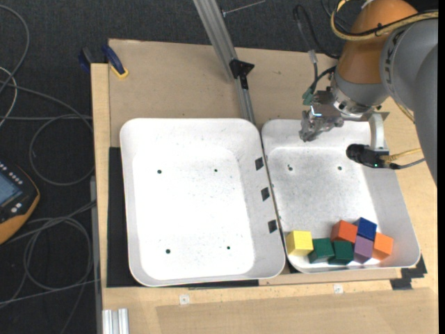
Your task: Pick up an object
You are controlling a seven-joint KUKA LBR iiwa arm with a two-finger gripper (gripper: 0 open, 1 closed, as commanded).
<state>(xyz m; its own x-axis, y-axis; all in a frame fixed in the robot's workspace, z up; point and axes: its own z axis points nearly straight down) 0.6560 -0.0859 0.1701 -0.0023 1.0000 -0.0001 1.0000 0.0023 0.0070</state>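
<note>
Two shallow white plastic bins side by side on pale wooden table (174, 68): left bin (139, 138) and right bin (313, 179). Three small black clips (264, 193) along the seam between them.

Seven small blocks, all in right bin, bunched in its near corner against the near rim and toward the right wall.
- Front row, left to right: yellow cube (300, 241), dark green block (321, 250), second green block (341, 250), purple block (363, 248), orange block (382, 244).
- Behind the front row: orange-red block (343, 230) and blue block (366, 227), touching each other.
- Yellow cube at left end of cluster, touching or just beside dark green block; cannot tell which.
- Blue block on bin floor or on its neighbours: cannot tell.

Grey arm with orange band (368, 40) reaching in from the right. Tool (311, 129) pointing down over far end of right bin, near its far left corner and close to the rim, well apart from the block cluster. Tool state, apart or together: cannot tell, too small and dark to read.

Slanted grey metal rail (215, 33) crossing far side of table, lower end near far edge of bins. Blue-and-yellow clamp (115, 61) at far left table corner. Loose grey cables (42, 117) on dark floor at left. Yellow-edged handheld device (14, 197) at left edge of view.
</note>
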